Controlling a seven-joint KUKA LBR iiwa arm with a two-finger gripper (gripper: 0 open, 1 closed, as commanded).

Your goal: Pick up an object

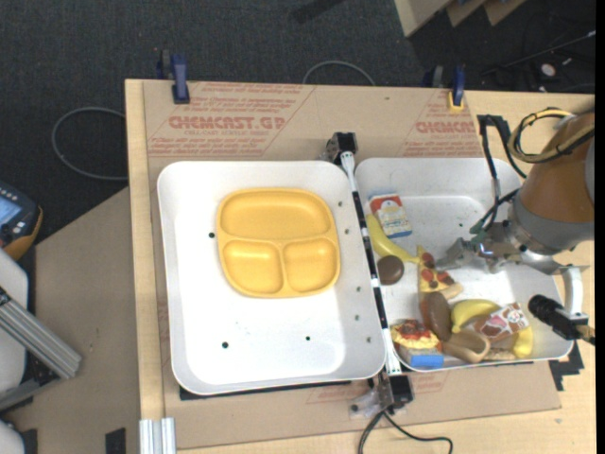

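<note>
Arm (558,192) comes in from the right, grey w/ orange band, wrist over the right bin (444,173). Gripper (465,252) sits low over the middle of that bin, pointing left toward the pile of toy food. Fingers are small and dark against the white bin floor; can't tell if they're spread or pressed together, and nothing is visibly pinched betw them. Tip is just beside the pizza slice (436,277), contact unclear.

Right bin contents: small milk carton (390,215) near the top-left, lying flat. Below it a yellow banana (383,242) running along the bin's left wall, w/ a round brown piece (390,270) touching its lower end. Pizza slice is right of that. Lower down, a brown sausage-like piece (436,314) leans betw the pizza slice and a second banana (472,310). Bottom-left corner holds a red-and-yellow round item (411,334) w/ a small blue block (426,359) just under it. A tan bread-like piece (464,347) and a red-white packet (499,324) crowd the bottom-right, all touching or overlapping.

Left bin (189,272) holds a yellow divided plate (279,241), 3 compartments, set in the upper half, well apart from the gripper.

Both bins sit side by side on a cardboard-topped bench (236,116), blue clamps (177,77) on its far edge
</note>
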